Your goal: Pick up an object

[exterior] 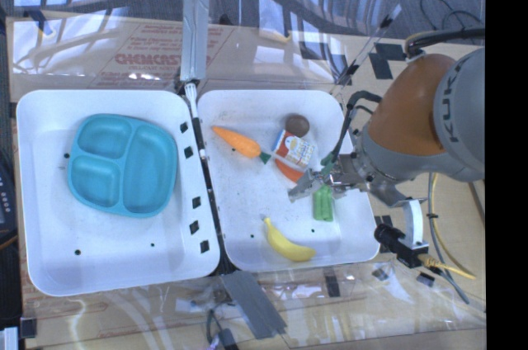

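The right bin holds several objects. An orange carrot lies toward its upper left and a brown round object sits near the back. A small white, orange and blue carton lies just below that. A green object lies at the right, and a yellow banana lies near the front. My gripper is low over the bin's right side. It sits just above the green object and beside the carton's lower right corner. The gripper partly covers an orange piece under the carton.
The left bin holds a blue three-compartment plate. A divider with black clips runs between the bins. The arm's grey and orange body hangs over the right bin's right rim. Cables lie on the bench at the right.
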Motion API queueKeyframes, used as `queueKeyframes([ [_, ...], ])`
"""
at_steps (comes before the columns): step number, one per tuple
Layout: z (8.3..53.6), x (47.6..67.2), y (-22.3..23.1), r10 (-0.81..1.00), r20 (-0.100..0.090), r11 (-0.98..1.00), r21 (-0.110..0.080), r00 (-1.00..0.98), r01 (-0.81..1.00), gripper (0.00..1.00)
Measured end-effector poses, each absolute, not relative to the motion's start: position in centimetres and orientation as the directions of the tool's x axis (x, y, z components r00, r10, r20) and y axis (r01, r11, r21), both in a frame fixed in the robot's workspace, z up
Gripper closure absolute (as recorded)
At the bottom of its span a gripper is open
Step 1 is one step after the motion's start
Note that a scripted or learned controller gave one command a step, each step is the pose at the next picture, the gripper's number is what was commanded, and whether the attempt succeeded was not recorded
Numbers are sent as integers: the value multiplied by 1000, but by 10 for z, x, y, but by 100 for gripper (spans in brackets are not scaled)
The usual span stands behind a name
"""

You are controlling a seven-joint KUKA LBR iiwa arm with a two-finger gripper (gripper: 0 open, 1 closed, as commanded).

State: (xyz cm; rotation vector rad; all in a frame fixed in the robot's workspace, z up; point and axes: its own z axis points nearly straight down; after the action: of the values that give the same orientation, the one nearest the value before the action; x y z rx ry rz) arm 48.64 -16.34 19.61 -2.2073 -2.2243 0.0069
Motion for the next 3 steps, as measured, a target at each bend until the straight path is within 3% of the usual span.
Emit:
queueKeyframes([
  [1,90,477,-104,994,3,105,-4,-105,994,0],
  [2,97,478,-105,994,2,107,-8,-107,994,100],
  [3,228,478,-50,997,1,-81,-5,81,997,100],
])
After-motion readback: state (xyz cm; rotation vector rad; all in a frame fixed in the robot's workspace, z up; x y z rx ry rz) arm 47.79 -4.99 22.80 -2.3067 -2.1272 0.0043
